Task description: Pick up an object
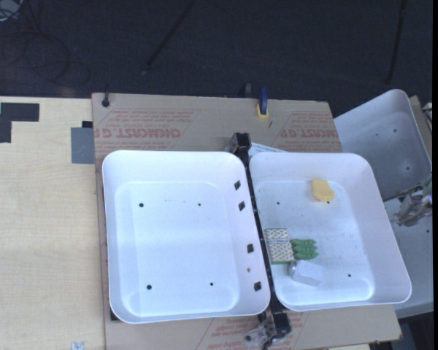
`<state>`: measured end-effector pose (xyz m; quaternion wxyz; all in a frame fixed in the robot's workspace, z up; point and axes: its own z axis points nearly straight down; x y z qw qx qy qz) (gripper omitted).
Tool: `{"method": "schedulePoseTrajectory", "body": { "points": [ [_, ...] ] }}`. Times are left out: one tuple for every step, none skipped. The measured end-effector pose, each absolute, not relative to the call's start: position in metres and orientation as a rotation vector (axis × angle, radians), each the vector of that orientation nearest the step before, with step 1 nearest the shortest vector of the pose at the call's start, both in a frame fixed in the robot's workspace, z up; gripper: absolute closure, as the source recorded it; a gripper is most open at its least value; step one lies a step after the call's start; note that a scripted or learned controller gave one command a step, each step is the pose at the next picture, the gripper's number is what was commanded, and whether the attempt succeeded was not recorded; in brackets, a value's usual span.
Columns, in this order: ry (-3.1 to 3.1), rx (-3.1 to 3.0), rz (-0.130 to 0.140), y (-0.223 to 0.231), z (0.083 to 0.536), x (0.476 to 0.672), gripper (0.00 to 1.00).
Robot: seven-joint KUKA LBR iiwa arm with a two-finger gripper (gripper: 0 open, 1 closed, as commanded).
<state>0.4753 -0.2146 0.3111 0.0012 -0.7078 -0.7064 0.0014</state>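
Objects for picking all lie in the bin on the view's right (365, 173), four of them. A yellow piece (322, 190) sits alone toward the far side of that bin's floor, well apart from the rest. Nearer the camera three things cluster by the wall shared with the other bin: a checkered block (279, 245), a green piece (304, 249) touching its right edge, and a pale grey piece (306, 272) just below the green one. Whether the grey piece touches the block is hard to tell.

Nothing here lets me tell whether the end effector is released, clenched or grasping anything, and no object is lifted off the bin floor.

The left bin (120, 173) stands rim to rim with the right one, with small dark clips (250, 249) along the join. Both rest on a cardboard sheet (168, 122) with red print, laid on the wooden surface (36, 232). A blue and yellow clamp (262, 104) grips the sheet's far edge. A grey metal plate (383, 133) lies beyond the right bin.
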Motion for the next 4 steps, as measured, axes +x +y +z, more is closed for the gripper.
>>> {"method": "schedulePoseTrajectory", "body": {
  "points": [
    [-2.22,-2.221,0.002,-0.214,0.315,0.475,1.0],
    [-2.221,-2.221,0.001,-0.214,0.318,0.475,1.0],
    [-2.219,-2.22,0.003,-0.214,0.314,0.475,1.0],
    [-2.22,-2.219,0.003,-0.212,0.306,0.476,1.0]
  ]
}}
